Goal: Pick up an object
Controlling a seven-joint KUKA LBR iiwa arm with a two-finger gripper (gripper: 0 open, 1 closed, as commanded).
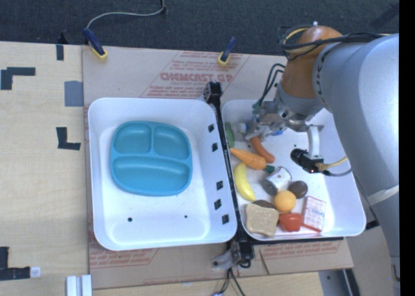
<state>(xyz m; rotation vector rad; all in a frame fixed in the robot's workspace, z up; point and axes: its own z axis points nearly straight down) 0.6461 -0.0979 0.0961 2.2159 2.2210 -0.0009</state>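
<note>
- From the camera view we see the robot's gripper [264, 129] low in the right white bin [343, 213], near its top edge. We cannot tell if it is open or closed.
- Right under it lies a small orange carrot [262, 148]. It points from upper left to lower right.
- We count two carrots. The second, longer orange carrot [247, 158] lies just beside the first, pointing almost the same way.
- Close by are one yellow banana [244, 183], one thin green pod [229, 134], one round orange fruit [284, 201], one slice of tan bread [261, 218], one red tomato piece [291, 222] and one dark brown round thing [298, 189].
- These toys sit packed together below the carrots.
- The left white bin [104, 217] holds one blue plastic plate with three parts [151, 158].
</note>
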